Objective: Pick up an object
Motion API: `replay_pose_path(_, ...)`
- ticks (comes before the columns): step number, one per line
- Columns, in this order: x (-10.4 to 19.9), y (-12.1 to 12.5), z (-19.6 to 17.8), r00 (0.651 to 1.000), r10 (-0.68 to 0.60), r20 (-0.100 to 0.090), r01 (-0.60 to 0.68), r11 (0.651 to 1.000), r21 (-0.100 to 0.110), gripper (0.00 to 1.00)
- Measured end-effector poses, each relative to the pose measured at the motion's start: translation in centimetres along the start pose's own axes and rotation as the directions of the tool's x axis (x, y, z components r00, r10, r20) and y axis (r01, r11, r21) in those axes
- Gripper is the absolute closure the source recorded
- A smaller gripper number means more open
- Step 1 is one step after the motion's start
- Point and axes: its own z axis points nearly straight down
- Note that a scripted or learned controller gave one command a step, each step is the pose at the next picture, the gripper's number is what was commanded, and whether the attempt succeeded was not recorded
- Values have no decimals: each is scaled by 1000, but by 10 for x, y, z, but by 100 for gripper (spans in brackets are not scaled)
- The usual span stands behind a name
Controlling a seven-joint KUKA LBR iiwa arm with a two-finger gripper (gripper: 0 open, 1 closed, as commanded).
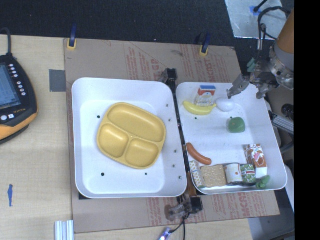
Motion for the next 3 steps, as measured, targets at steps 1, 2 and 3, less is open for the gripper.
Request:
replay_pose_path(1, -1, 44, 77, 1000, -3, 1, 3, 1000, 1, 0)
replay_pose_path(2, -2, 44, 66, 1000, -6, 2, 6, 1000, 1, 100)
replay_pose_path(3, 37, -5, 54, 1000, -2, 1, 2, 1000, 0, 100)
